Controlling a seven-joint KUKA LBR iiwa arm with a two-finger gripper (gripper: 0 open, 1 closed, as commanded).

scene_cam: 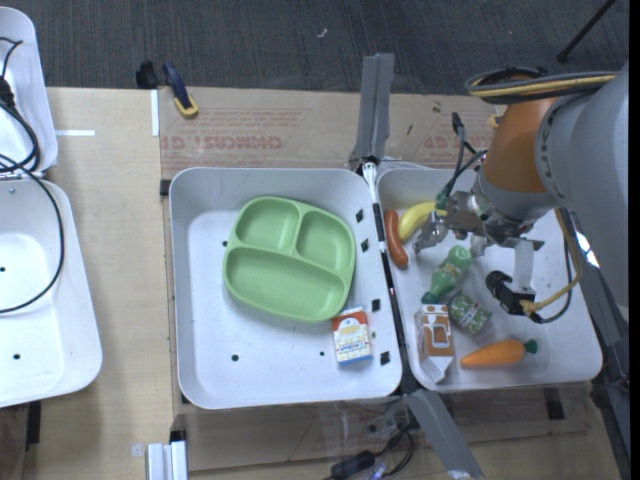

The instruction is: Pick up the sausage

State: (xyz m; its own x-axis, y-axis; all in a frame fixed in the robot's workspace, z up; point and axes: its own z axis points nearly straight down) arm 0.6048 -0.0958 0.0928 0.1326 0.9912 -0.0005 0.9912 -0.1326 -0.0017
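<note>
The sausage (397, 239) is a short red-orange link lying along the left wall of the right bin (570, 368). A yellow banana (415, 218) lies against its upper end. My gripper (437, 232) hangs low over the right bin, just right of the banana and sausage and above a green bottle (447, 273). Nothing is visibly held in it. The grey arm with its orange band (520, 153) comes in from the right and hides the bin's far right corner.
Also in the right bin are a green wrapped item (468, 314), a brown carton (435, 334) and a carrot (495, 354). The left bin (200, 358) holds a green divided plate (292, 258) and a small juice box (352, 340). A black cable loops beside the gripper.
</note>
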